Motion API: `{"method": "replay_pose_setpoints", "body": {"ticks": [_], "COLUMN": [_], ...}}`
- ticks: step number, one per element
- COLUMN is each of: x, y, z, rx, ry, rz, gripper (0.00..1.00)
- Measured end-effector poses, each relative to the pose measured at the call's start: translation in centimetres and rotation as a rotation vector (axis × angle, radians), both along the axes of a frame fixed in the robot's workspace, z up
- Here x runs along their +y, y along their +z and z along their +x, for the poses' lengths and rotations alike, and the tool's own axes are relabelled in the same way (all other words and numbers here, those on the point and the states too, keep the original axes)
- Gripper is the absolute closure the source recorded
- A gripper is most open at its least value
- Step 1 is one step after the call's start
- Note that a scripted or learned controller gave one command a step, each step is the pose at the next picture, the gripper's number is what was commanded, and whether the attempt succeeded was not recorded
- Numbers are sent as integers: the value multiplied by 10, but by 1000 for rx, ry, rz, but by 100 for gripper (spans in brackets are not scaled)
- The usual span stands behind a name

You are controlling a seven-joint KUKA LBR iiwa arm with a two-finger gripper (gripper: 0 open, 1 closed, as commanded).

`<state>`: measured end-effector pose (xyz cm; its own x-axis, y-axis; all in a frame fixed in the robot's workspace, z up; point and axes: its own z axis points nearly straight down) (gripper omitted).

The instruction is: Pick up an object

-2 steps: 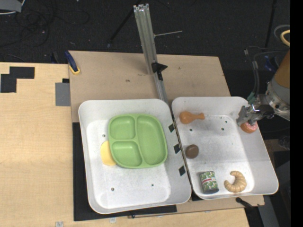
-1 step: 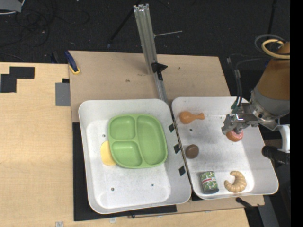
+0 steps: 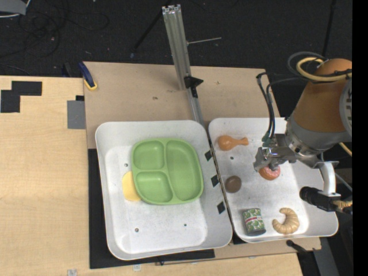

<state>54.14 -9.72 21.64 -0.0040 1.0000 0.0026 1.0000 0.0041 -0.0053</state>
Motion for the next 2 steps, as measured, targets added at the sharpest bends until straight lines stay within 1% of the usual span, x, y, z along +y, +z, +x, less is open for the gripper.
{"method": "replay_pose_setpoints", "body": {"ticks": [1, 2], "x": [61, 111], "y": [3, -4], "z": [-8, -29], "rx": [-1, 1], "ry": [2, 0], "rz": [1, -1], "gripper": [100, 100]}}
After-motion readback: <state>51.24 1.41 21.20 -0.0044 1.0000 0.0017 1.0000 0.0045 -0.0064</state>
